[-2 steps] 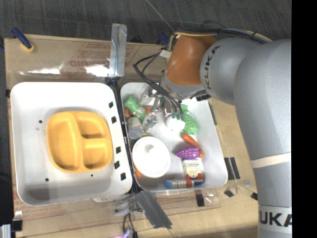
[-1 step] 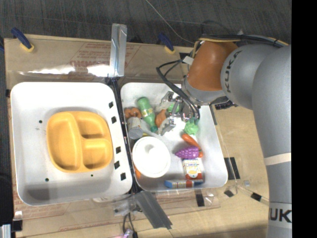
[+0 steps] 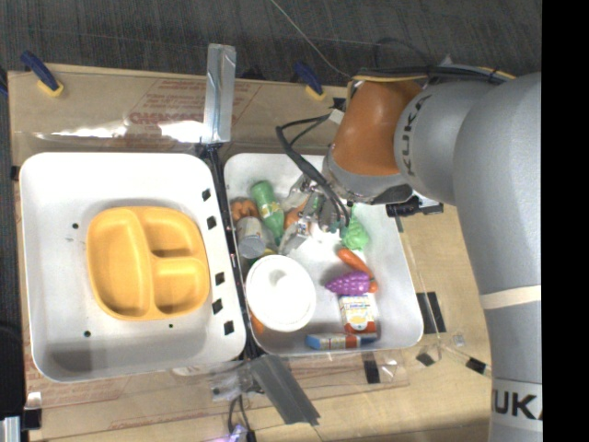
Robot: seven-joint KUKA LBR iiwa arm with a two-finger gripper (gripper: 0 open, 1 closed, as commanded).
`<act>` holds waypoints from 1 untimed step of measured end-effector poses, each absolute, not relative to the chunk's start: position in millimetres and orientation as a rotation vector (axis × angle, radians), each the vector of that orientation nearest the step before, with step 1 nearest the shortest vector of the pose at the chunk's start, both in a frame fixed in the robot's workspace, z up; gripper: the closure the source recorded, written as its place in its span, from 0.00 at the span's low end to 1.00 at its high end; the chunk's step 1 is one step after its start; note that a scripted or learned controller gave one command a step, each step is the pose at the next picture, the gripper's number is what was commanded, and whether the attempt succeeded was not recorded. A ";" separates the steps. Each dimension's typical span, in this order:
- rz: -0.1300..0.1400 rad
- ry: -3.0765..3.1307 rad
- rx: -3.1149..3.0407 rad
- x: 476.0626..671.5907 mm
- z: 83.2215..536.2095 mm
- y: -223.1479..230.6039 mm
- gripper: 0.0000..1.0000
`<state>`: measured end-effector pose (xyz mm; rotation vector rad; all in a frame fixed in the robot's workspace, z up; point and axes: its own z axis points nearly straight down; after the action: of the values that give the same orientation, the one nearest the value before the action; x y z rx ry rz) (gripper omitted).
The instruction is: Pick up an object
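Gripper [image 3: 308,212] low in right bin [image 3: 398,247] among clutter, jaws' state hard to tell; green bottle [image 3: 267,203] just beside it, white bowl [image 3: 281,292] nearer the front.

A yellow divided tray [image 3: 147,261] lies in the left white bin [image 3: 46,191]; blue clamps [image 3: 41,70] grip the cardboard sheet [image 3: 129,99] behind it; dark carpet [image 3: 110,12] lies beyond.

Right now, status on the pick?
Gripper low in right white bin, among clutter. Nothing visibly between fingers. Green plastic bottle, white round bowl crowd it. Yellow divided tray sits left.
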<state>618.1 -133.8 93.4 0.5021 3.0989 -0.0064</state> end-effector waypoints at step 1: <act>-0.003 3.057 0.704 623.9 93.4 -109.0 0.00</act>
<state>623.9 -109.0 93.4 0.7035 3.0574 -0.0027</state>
